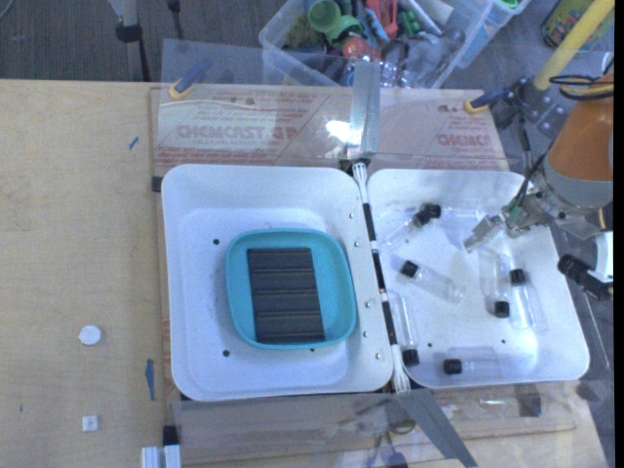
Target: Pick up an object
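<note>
Camera view: grey arm with orange band point(585, 149) reaches in from the right over the right shallow white bin point(556, 359). Its hand point(485, 232) hangs low in that bin's upper middle; can't tell if anything is gripped. Several clear plastic vials with black caps point(429, 279) lie scattered in the right bin, one near the hand. Left shallow white bin point(195, 203) holds a teal square tray point(336, 281) with a dark ribbed block point(285, 295) inside. Small white disc point(90, 335) lies on the wooden tabletop point(68, 213).

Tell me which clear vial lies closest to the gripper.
The vial at the right bin's top, black cap pointing right, just left of the gripper; the others lie lower.
</note>
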Available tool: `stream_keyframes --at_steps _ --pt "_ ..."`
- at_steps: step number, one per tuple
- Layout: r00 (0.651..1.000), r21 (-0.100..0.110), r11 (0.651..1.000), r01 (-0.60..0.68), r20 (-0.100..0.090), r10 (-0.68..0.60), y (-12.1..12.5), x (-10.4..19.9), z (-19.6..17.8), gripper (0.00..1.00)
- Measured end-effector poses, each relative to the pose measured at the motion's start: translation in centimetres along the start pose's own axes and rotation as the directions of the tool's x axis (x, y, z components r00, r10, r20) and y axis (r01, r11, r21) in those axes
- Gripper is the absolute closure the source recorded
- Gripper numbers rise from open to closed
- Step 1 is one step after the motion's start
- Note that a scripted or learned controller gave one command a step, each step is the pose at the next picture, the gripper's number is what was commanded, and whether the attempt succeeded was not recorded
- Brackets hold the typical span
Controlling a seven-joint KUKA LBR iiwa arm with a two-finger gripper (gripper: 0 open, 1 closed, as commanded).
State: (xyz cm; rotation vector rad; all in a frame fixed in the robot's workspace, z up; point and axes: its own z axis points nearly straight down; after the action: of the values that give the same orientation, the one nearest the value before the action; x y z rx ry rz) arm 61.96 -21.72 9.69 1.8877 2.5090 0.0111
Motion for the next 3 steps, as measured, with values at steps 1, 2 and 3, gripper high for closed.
stream_keyframes --at_steps 1,2,3 --pt "1.000 0.000 1.000 0.000 0.000 0.000 0.00 0.00 0.00 0.00" --pt "1.000 0.000 1.000 0.000 0.000 0.000 0.00 0.00 0.00 0.00" --pt "1.000 0.000 1.000 0.000 0.000 0.000 0.00 0.00 0.00 0.00"
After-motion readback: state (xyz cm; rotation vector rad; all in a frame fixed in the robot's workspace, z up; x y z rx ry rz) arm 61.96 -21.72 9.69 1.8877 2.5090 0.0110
